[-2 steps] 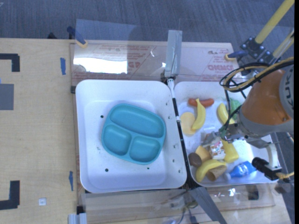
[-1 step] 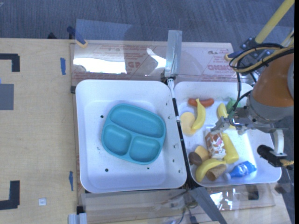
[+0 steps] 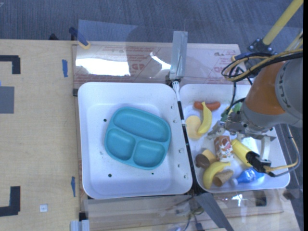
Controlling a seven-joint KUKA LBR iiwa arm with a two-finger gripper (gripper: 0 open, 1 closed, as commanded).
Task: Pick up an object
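The grey arm with its orange band reaches in over the right-hand shallow white bin (image 3: 284,177), and its two-finger gripper (image 3: 230,125) hangs low near the middle of that bin; whether it is open or closed I cannot tell from this slanted look down.

This bin carries all the loose things. A curved yellow toy banana (image 3: 206,119) lies toward the far edge with an orange sausage-shaped piece (image 3: 207,105) beyond it and a pale yellow rounded piece (image 3: 193,125) at the bin's left wall. A small brown-and-white printed packet (image 3: 223,147) sits just beside the gripper. A second yellow banana (image 3: 212,172) and a brown cone-shaped piece (image 3: 223,178) lie at the near edge, with a blue crumpled item (image 3: 249,176) toward the near right corner.

The left white bin (image 3: 91,129) holds a teal divided plastic plate (image 3: 137,137) at its centre.

Nothing appears lifted, so the step in hand looks like the approach to a grasp. The next move likely calls for settling squarely over one piece, probably the packet or the far banana, without nudging its close neighbours.
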